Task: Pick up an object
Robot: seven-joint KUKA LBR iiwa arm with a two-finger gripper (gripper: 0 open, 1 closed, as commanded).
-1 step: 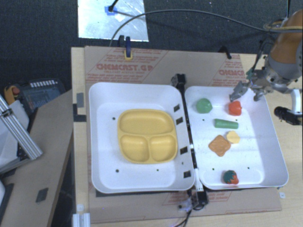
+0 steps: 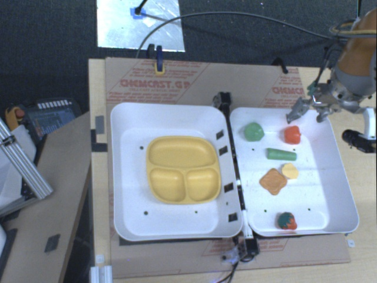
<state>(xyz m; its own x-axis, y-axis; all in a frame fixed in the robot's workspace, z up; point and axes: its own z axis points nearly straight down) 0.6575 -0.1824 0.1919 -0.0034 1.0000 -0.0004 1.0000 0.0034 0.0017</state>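
The gripper (image 2: 307, 112) hovers over the far right corner of the right bin (image 2: 336, 181), its two fingers spread apart with nothing between them. The nearest candidate is the red piece (image 2: 292, 135), lying just below the fingertips; a green ball (image 2: 254, 131), a green stick (image 2: 281, 154), a pale yellow piece (image 2: 289, 171) touching an orange piece (image 2: 273, 181), and a small red and green thing (image 2: 287, 220) lie farther along the same bin. The likeliest failure is a descent slightly off centre, so that one finger lands on the red piece and knocks it aside. The rounded toys could also squirt out of a closing grip. The slanted view hides how high the fingers sit, and the arm is cut off at the right edge. The yellow tray (image 2: 182, 170) in the left bin (image 2: 126, 158) looks too broad to grasp.
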